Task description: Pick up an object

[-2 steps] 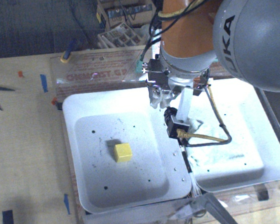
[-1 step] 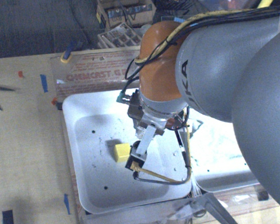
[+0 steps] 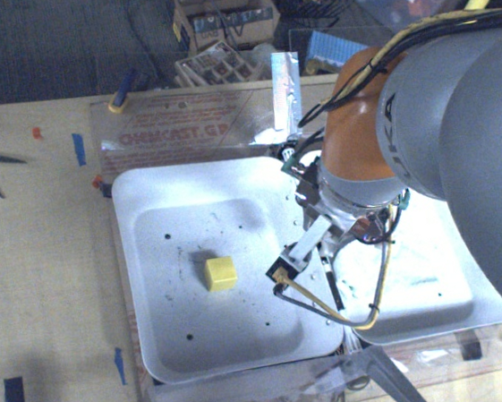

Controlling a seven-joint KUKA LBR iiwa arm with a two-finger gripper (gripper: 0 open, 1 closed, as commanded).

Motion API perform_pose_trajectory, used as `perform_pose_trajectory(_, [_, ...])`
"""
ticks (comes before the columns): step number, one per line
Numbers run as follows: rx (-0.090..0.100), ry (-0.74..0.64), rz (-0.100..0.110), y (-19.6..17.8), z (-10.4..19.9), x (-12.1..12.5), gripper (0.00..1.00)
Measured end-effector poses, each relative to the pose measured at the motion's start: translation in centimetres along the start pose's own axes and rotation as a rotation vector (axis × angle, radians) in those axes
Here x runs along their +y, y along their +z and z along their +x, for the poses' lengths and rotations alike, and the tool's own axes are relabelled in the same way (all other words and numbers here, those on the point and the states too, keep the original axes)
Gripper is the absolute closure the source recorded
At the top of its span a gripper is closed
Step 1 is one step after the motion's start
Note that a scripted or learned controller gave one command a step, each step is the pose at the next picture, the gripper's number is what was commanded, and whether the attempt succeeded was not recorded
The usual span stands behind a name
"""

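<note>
Resting inside the left bin (image 3: 144,208) is a yellow block (image 3: 220,273).

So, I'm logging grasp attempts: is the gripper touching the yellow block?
Apart. The camera view shows a stretch of bare floor of the bin between the yellow block and the gripper, which is over the bin's right rim.

We're in a robotics lab: a big grey arm (image 3: 457,109) leans in from three o'clock over white bins (image 3: 133,191) on a wooden surface (image 3: 45,291). Up at twelve o'clock, cardboard boxes (image 3: 221,14) and loose cables (image 3: 146,27) crowd the background.
</note>
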State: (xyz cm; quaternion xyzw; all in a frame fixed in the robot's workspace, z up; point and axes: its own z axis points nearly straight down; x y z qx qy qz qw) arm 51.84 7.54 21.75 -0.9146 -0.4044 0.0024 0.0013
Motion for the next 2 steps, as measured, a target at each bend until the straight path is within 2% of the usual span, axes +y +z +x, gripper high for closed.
perform_pose_trajectory(1, [0.007,0.459,-0.004,-5.8,8.1,4.8,1.0])
perform_pose_trajectory(2, [0.008,0.607,-0.004,-11.7,10.0,8.9,1.0])
